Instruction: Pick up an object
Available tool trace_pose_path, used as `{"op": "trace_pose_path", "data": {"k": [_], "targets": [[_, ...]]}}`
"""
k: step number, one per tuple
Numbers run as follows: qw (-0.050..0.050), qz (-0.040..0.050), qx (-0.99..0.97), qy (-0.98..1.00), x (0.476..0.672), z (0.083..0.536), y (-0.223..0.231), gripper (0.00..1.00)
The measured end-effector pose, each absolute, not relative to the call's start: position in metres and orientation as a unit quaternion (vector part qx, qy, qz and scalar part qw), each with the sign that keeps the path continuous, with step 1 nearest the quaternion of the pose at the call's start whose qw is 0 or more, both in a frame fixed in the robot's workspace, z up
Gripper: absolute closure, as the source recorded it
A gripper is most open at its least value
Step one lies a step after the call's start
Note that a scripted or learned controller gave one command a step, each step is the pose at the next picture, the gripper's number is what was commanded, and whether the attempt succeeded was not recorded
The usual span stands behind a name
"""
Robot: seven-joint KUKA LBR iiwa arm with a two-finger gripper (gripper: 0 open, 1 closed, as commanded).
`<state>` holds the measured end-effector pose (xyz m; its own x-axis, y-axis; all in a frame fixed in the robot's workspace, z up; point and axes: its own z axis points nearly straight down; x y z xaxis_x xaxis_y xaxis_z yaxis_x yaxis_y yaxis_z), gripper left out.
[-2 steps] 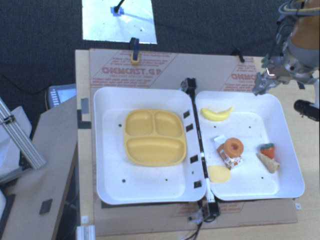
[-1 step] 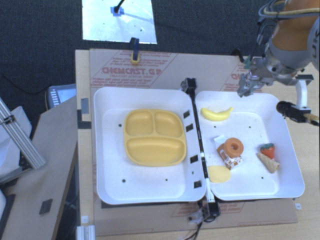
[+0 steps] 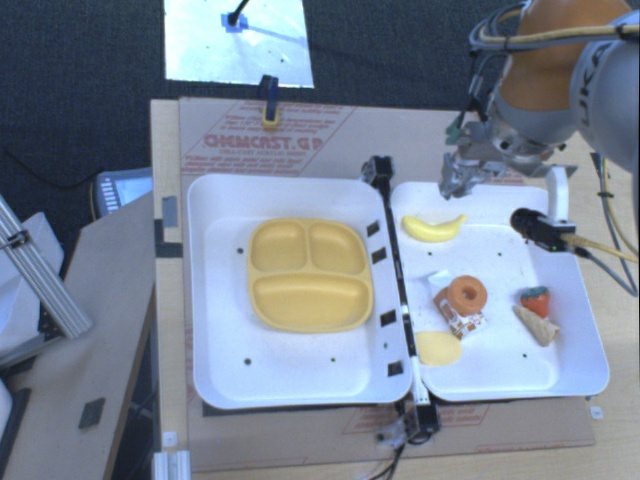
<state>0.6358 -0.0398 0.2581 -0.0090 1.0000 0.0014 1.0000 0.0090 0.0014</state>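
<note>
My gripper hangs over the far edge of the right bin, just above and slightly right of a yellow banana. Nothing shows between its fingers. Lower in the same bin lie an orange doughnut-shaped ring resting on a small brown and white block, a pale yellow flat disc, and a carrot-like piece with a red and green top.
The left bin holds a yellow divided plate. A black divider runs between the bins. A black cylinder on a white bracket reaches over the right bin's far right side. A yellow clamp stands behind the bins.
</note>
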Motion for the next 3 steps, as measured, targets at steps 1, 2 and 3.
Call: {"op": "trace_pose_path", "data": {"k": [1,2,3], "targets": [[0.0,-0.0011,-0.704,-0.71,0.643,0.253,0.003,1.0],[0.0,-0.0014,-0.704,-0.71,0.648,0.252,0.05,1.0],[0.0,-0.0014,-0.704,-0.71,0.662,0.235,0.107,1.0]]}}
